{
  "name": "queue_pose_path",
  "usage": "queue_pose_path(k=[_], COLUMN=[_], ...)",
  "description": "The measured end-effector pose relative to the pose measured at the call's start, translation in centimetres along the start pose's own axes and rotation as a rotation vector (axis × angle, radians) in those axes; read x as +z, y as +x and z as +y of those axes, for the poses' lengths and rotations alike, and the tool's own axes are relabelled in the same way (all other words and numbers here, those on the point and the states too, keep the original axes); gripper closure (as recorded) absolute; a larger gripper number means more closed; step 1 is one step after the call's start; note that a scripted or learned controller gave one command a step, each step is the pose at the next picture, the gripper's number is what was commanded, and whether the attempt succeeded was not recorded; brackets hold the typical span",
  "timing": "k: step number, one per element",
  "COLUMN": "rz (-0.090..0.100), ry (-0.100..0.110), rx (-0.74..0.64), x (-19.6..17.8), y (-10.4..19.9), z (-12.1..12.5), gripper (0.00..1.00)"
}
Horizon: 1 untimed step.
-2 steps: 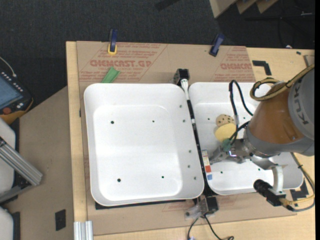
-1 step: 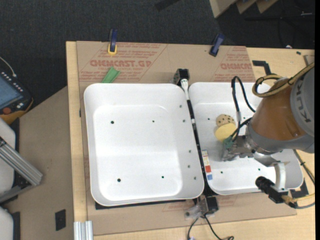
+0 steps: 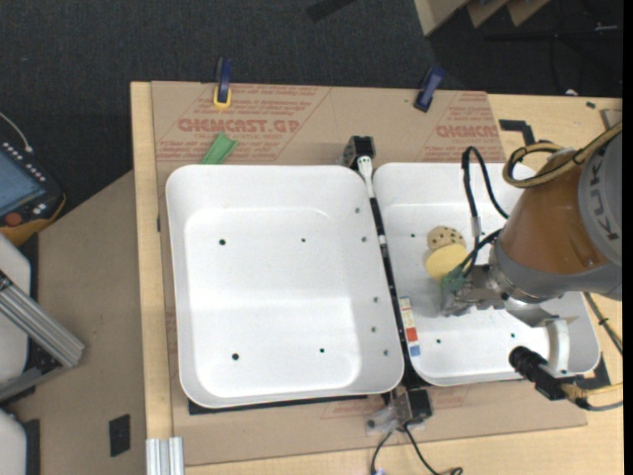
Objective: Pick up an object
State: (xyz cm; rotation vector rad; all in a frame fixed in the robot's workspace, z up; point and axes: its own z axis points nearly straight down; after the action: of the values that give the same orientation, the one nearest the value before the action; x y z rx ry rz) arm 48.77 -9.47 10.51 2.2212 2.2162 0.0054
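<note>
The arm (image 3: pixel 559 231) is reaching in over the right bin (image 3: pixel 435 354), its gripper (image 3: pixel 457 290) hanging low above the bin floor — whether the claw is open or closed cannot be told, since the wrist is hiding it. A pale yellow object (image 3: pixel 446 256) is lying in this bin, just beside the gripper on its far side, with a tan dotted piece (image 3: pixel 445 237) touching it. A small green bit (image 3: pixel 453 279) is showing right at the gripper. The left bin (image 3: pixel 198 206) is sitting alongside the right bin.
</note>
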Motion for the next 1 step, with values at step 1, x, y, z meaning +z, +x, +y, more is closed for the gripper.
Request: queue_pose_path(k=[1], rz=[-0.001], ry=[-0.001], rx=[0.001], x=[-0.97], y=[0.0], z=[0.03], gripper=[1.0])
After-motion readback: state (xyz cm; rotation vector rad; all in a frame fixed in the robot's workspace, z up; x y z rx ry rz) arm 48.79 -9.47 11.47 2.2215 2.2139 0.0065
